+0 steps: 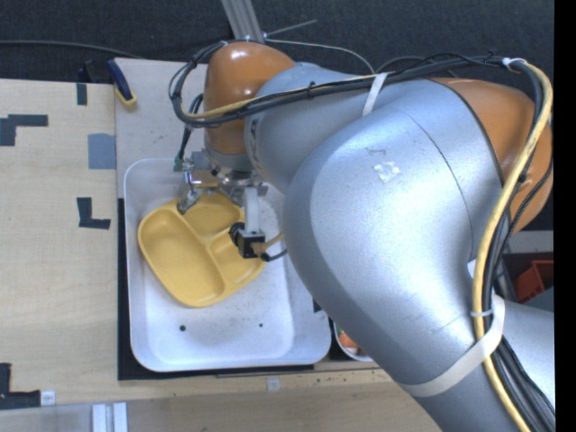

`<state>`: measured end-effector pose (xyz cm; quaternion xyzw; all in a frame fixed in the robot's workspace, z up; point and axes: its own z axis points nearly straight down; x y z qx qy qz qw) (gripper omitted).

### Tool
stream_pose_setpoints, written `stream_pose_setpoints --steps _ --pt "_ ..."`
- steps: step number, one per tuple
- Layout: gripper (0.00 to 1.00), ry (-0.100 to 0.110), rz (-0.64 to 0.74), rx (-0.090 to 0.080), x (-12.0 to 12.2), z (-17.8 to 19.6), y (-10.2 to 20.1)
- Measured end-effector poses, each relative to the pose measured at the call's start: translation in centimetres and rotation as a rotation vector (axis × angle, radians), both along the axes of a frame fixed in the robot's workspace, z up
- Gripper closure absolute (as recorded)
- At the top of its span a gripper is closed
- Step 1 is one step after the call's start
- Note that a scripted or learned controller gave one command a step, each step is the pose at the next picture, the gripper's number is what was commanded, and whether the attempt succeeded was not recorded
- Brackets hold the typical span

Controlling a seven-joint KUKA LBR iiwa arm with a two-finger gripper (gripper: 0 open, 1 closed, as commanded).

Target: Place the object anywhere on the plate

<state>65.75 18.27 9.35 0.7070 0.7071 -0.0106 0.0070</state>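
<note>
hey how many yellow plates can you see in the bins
1. The yellow plate lies in the left white bin, under the gripper. The arm covers most of the right bin, so another could be hidden.

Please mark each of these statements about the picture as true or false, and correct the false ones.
1. The yellow plate lies inside a white bin. True.
2. The plate is one flat surface with no divisions. False: ridges split it into compartments.
3. The gripper is over the far edge of the plate. True.
4. The plate stands upright against the bin wall. False: it lies flat on the bin floor.
5. A blue and yellow tool lies on the bench beyond the bin. True.
</note>
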Motion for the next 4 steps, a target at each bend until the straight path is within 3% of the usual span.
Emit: stream_pose_setpoints --steps 4 --pt "0.00 0.002 0.000 -0.005 -2.2 0.0 0.5"
